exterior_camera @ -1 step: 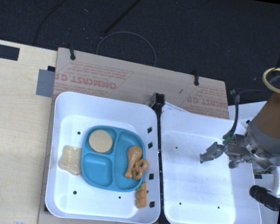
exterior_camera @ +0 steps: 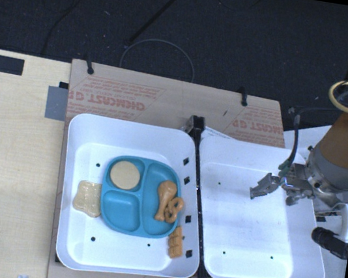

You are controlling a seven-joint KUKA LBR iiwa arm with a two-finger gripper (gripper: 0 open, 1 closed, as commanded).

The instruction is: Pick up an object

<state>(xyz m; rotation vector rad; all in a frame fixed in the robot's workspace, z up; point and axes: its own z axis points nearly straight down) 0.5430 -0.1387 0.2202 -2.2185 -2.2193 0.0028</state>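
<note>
2 white bins [exterior_camera: 85, 153]; L bin: 1 blue tray [exterior_camera: 123, 215], 4 food pcs. Hand [exterior_camera: 278, 185] over R bin, spread, holding nothing.

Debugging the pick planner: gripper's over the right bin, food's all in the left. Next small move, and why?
Probably traverse left across the divider toward the blue tray. The gripper hangs over the right bin, with nothing between its fingers, while the pickable pieces sit in the left bin: a round cracker and pretzel on the tray.
</note>
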